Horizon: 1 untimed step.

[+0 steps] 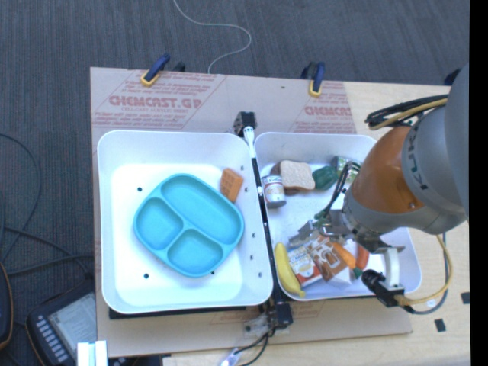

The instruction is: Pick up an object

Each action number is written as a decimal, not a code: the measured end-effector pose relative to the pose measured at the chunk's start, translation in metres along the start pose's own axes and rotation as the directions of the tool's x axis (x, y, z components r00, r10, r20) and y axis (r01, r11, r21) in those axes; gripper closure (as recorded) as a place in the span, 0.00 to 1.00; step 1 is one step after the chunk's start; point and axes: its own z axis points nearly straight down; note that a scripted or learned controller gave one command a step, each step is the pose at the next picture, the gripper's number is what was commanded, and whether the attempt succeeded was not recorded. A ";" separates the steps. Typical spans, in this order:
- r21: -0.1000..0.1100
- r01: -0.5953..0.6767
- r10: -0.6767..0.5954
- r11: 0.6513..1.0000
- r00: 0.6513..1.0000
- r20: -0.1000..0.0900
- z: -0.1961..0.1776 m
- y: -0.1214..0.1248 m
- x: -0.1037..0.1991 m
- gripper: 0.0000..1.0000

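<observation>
From above, the arm (412, 181) reaches down into the right bin (404, 269), its gripper (329, 223) low over a snack packet (316, 258) that lies just below it, beside a banana (286, 271) at the bin's front left. Whether the gripper is clenched or released cannot be told. A slice of bread (296, 175) and a small can (273, 190) sit further back. The left bin (122, 280) holds a blue divided plate (188, 223) and an orange block (231, 184).

Bulky grey arm (446, 174), broad orange band (385, 178) above wrist, black and yellow cables (404, 111) alongside

Dark grey carpet floor (76, 21); brown board (168, 101) held by 2 clamps
</observation>
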 end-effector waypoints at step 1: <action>-0.003 0.000 0.000 1.000 1.000 0.001 -0.011 0.001 -0.001 1.00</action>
